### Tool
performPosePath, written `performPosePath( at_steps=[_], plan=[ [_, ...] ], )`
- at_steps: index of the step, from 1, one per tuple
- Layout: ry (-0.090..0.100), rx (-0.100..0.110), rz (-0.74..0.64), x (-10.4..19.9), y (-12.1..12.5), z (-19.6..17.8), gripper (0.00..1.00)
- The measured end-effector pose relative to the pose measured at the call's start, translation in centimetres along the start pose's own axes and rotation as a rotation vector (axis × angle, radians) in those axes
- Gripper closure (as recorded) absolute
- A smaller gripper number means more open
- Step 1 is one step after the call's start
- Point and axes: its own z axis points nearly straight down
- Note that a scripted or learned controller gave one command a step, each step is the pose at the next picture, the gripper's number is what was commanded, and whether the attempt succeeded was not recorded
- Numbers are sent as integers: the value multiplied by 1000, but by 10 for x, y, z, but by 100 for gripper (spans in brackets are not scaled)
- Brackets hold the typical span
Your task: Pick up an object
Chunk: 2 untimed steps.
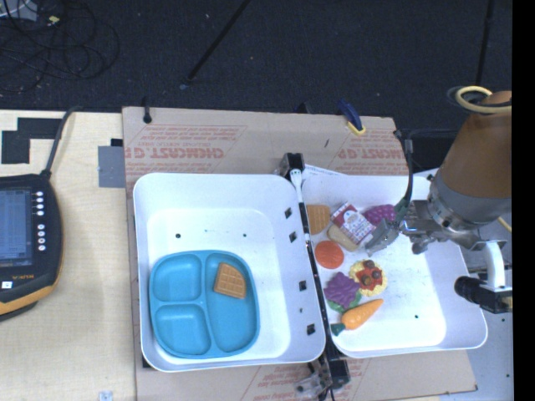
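Two white bins (159,199) share cardboard; beside the tomato (329,255), gripper (383,237) hangs low, probably choosing food; its grasp I cannot tell.

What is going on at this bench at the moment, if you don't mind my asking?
A grey KUKA arm with an orange band reaches in from the right, its two-finger gripper low over the right-hand white bin, among a heap of toy food: a red tomato, purple grapes, an orange carrot and a red-and-white packet. Nothing is visibly held between its fingers. In the left-hand white bin lies a blue sectioned plastic tray bearing a tan waffle piece.
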Motion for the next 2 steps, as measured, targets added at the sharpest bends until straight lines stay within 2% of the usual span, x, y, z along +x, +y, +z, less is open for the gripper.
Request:
performPosePath(
  at_steps=[1,2],
  plan=[
    [-2,-9,1,5,-3,116,0],
    [-3,-11,-4,27,104,128,0]
  ],
)
